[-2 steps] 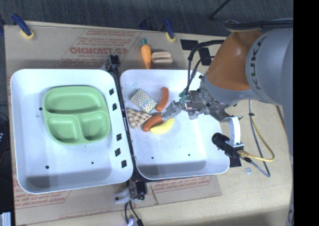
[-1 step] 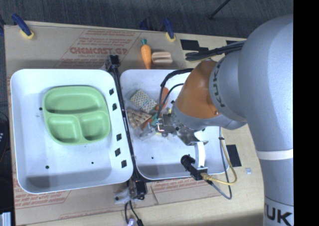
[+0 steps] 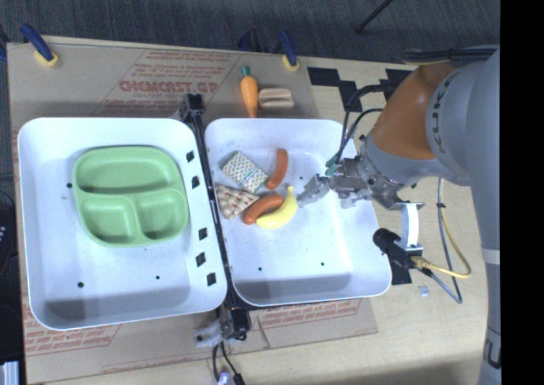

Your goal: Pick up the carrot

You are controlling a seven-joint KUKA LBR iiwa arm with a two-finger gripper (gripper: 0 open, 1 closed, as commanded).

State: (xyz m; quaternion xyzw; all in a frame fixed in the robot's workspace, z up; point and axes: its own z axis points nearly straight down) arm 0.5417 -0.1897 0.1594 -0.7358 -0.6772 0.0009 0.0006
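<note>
The carrot (image 3: 248,93), orange with a green top, lies on the cardboard just beyond the far rim of the right bin (image 3: 340,264), outside both bins. My gripper (image 3: 311,189) hangs low inside the right bin, right of the pile of toy food, and points left toward it. It is well apart from the carrot, and nothing shows in its grasp. The grey arm with its orange band (image 3: 408,124) comes in from the right.
A small bun-like toy (image 3: 276,99) lies beside the carrot. In the right bin lie two sausages (image 3: 278,168) (image 3: 262,207), a banana (image 3: 279,213), a waffle (image 3: 232,200) and a checkered packet (image 3: 245,171). The left bin (image 3: 42,281) holds a green divided tray (image 3: 132,192).
</note>
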